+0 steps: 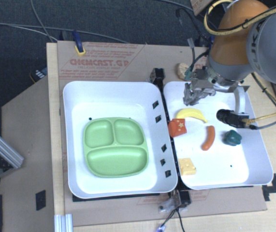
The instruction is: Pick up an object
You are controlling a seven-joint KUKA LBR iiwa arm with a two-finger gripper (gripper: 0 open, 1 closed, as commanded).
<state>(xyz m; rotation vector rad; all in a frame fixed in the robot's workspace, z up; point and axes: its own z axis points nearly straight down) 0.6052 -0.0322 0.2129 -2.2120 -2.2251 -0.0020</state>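
The worktop (31, 124) carries two white bins. The left bin (75, 100), well left of the hand, holds a green tray (115, 146). The hand (194, 96) hangs over the right bin (244, 168), its fingers not clear enough to tell. Just below it lies a banana (192, 114); below-left, a red block (178, 127); further below, a sausage (208, 138), a green lump (233, 137), and a cheese wedge (187, 166).
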